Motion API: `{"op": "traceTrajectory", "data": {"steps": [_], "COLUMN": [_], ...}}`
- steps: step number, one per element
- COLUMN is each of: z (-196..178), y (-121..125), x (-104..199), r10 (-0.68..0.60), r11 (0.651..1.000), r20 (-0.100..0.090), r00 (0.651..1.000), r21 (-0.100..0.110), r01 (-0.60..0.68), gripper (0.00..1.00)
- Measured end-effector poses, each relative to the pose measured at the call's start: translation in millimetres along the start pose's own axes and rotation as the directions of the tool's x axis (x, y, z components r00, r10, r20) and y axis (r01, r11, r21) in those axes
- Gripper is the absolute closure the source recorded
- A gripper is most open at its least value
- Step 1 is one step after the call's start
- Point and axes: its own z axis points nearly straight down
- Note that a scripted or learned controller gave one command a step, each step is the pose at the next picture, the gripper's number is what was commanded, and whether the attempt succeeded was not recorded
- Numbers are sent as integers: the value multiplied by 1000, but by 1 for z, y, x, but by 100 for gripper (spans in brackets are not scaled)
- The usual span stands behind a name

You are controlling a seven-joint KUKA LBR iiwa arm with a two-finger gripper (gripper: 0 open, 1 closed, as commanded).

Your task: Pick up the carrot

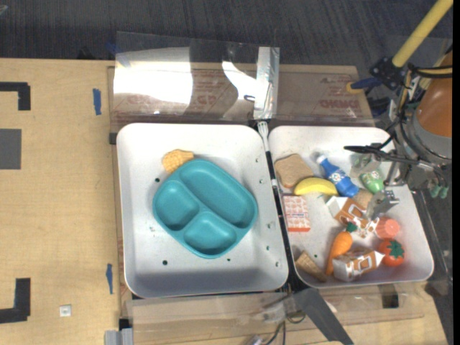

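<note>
One carrot [341,244] lies in the right bin [422,225] among toy foods; the gripper [383,201] hovers nearby, its state unclear.

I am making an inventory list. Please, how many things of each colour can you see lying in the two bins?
Teal: 1, the divided plate
Yellow: 2, banana, corn-like piece
Orange: 1, carrot
Red: 1, tomato-like piece
Brown: 1, bread slice
Blue: 1, bottle
Total: 7 clearly told; other small items in the right bin are unclear.

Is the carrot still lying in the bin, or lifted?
Lying in the right white bin: the orange carrot rests among the other toys, apart from the gripper.
</note>
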Motion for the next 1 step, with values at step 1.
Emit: {"op": "traceTrajectory", "data": {"steps": [1], "z": [54], "y": [44], "x": [37], "r10": [8], "r11": [1000], "r20": [-5], "r00": [1000], "r21": [-3], "r01": [-8], "gripper": [0]}}
